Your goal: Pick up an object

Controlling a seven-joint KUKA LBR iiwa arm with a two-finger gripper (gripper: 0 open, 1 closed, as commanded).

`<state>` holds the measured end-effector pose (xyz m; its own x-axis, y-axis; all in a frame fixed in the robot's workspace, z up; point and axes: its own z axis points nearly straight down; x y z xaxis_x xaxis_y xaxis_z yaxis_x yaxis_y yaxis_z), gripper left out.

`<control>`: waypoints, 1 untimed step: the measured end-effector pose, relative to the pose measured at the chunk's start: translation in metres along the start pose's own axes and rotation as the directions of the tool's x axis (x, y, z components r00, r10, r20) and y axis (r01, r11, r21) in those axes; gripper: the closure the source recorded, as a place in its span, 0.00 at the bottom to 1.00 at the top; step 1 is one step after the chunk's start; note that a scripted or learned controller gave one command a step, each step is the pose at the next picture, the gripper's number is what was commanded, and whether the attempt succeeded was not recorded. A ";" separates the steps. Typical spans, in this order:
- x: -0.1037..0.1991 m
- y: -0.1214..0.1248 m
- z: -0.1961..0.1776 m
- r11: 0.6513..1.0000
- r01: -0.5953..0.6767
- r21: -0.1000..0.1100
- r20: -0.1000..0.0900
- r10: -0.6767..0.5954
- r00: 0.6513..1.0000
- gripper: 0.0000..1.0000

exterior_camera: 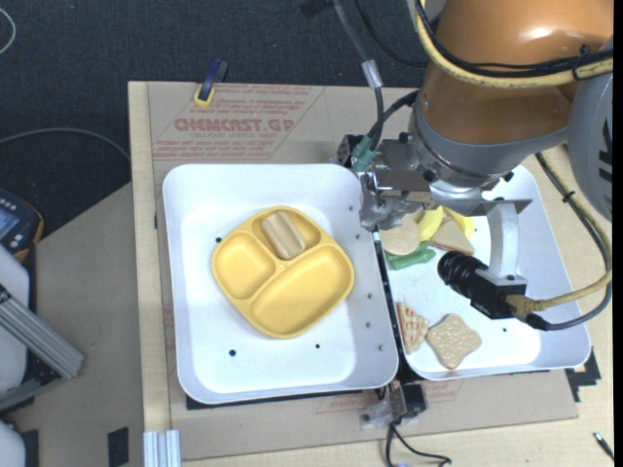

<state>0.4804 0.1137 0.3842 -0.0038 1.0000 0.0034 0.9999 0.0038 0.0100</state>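
My gripper (389, 210) hangs below the big orange and grey wrist, over the back left corner of the right bin (557, 337). Just under and beside it lies a heap of toy food: a tan round piece (400, 236), a green pod (410, 257) and yellow pieces (434, 224). The arm hides part of this heap. Nearer the front of that bin lie a square tan cracker (453, 340) and a waffle-patterned slice (412, 325). I see nothing held.
The left bin (195, 343) holds a yellow divided plate (287, 300) with a tan bun-like piece (283, 233) in its back compartment. A blue and yellow clip (208, 84) lies on the cardboard sheet (243, 120) behind the bins.
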 end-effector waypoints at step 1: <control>0.008 -0.001 0.005 1.000 -0.003 0.009 0.003 0.003 1.000 1.00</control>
<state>0.4793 0.1217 0.3796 -0.0009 1.0000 0.0000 1.0000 0.0009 0.0007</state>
